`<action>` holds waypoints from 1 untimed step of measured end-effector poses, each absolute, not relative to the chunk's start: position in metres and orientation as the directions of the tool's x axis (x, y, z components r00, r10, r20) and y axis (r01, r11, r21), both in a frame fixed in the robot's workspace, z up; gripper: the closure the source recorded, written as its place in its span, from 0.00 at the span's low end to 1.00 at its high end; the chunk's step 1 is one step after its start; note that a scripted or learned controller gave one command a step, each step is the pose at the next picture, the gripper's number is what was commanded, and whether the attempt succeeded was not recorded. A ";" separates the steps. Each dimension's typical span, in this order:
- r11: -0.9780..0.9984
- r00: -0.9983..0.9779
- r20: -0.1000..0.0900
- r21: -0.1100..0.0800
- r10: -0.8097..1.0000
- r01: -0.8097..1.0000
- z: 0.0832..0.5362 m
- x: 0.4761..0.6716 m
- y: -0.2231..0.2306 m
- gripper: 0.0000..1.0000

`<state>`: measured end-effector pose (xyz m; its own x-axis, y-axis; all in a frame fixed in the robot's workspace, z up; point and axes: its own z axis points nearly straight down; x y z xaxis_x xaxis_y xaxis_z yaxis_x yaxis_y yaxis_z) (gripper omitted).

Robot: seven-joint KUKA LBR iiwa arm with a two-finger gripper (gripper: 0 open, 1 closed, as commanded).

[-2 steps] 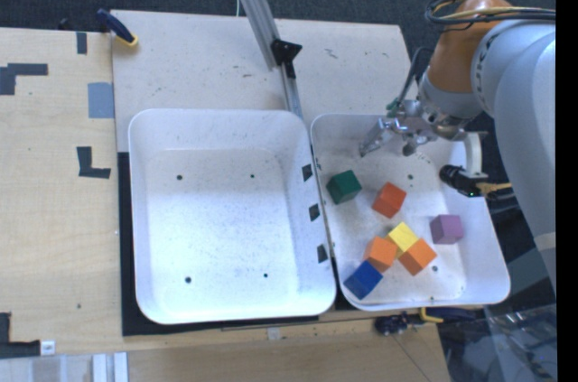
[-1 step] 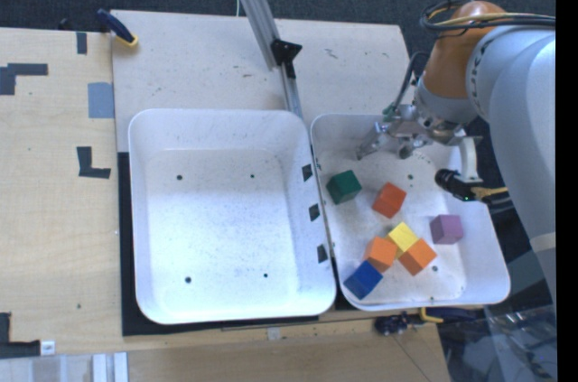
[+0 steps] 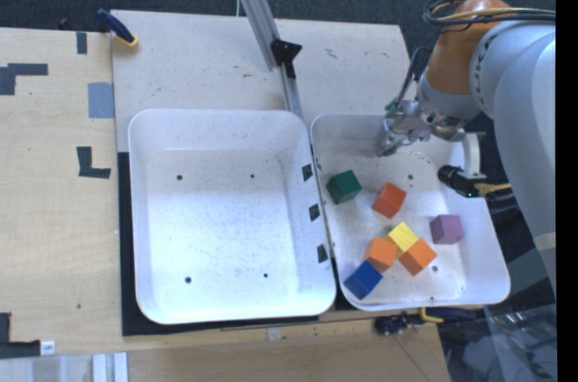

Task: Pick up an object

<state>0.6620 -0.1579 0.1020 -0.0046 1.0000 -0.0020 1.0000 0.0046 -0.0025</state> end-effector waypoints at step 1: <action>0.003 -0.003 -0.001 0.005 1.000 1.000 0.153 0.672 -0.152 1.00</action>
